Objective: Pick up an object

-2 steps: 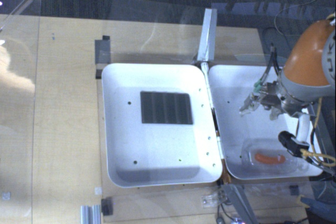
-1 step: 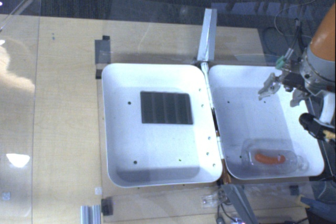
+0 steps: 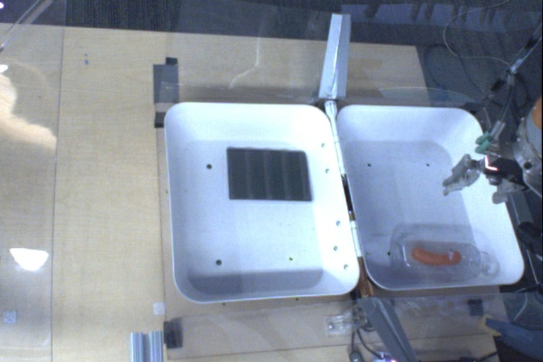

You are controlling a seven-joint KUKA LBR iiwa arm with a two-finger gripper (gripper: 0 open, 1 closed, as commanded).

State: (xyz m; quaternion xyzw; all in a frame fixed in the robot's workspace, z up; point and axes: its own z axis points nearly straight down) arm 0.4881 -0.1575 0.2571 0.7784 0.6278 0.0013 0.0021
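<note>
- Since the task is to pick up an object, the thing to look at is the clear plastic bottle (image 3: 441, 254) lying on its side in the right bin (image 3: 399, 131), close to the near wall.
- Something orange (image 3: 436, 255) shows through the clear side, so it looks like it sits inside the bottle.
- The bottle lies flat, not standing, so I think it could roll a bit when pushed.
- The gripper (image 3: 479, 169) hangs over the right edge of the same bin, up and to the right of the bottle, and apart from it.
- Its fingers look spread apart, and nothing is between them.
- It comes in from the right because the arm (image 3: 528, 153) reaches in from that side.
- I think the picking has not really started, as the gripper must go toward the near wall and down to get to the bottle.
- The near wall is just beside the bottle, so it may leave little room for a finger.
- The left bin (image 3: 254, 267) holds a dark flat ridged pad (image 3: 268, 175), well apart from the bottle.
- A metal bar (image 3: 334, 55) stands behind where the two bins meet.
- Both bins sit on a pale wooden bench (image 3: 85, 182).
</note>
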